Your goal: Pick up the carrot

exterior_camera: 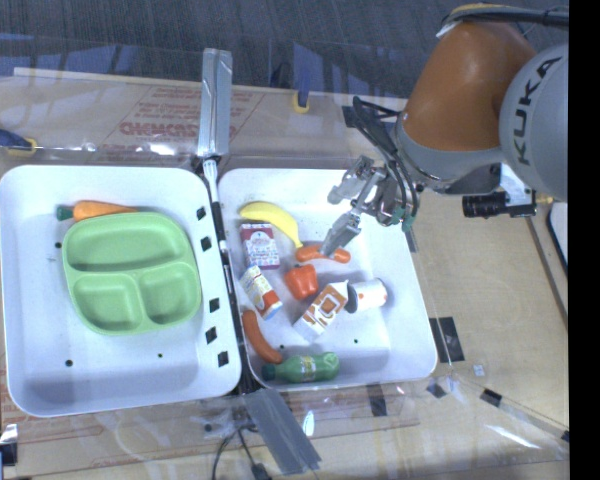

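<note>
Orange carrot [98,209] lies at the far edge of the left bin [20,298], touching the green tray [130,273], ungrasped, while the gripper [340,236], grasp state unclear, hangs over the right bin [405,338].

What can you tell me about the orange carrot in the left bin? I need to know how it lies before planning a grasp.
The orange carrot is a slim, smooth, plastic-looking toy with a small green stub at its left end. It lies flat and roughly level on the floor of the left white bin, near the far wall. Its near side runs along the far edge of the green three-compartment tray, apparently touching or partly hidden by it. The gripper is over the other bin.
</note>
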`<state>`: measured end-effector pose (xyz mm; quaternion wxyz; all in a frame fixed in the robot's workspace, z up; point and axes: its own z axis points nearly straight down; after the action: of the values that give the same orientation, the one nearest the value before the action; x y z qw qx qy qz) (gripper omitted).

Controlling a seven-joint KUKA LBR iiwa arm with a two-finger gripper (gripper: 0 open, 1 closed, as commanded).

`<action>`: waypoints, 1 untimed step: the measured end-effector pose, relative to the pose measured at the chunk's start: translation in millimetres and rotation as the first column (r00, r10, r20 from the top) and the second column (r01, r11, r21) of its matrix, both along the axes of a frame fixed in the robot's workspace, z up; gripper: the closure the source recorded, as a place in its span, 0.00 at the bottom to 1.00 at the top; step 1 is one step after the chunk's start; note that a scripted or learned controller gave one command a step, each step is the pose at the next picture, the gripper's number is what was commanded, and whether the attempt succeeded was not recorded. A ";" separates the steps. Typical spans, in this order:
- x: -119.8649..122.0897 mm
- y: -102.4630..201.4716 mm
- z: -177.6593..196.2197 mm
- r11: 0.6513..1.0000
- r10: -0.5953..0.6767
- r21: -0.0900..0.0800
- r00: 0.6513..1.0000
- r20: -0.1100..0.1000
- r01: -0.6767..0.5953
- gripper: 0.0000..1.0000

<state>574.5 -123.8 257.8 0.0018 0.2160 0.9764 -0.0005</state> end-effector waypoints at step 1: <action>1.2 0.5 10.5 1.000 0.004 -0.001 1.000 0.002 -0.004 1.00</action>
<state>575.7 -123.2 268.3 0.0029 0.2139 0.9768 -0.0008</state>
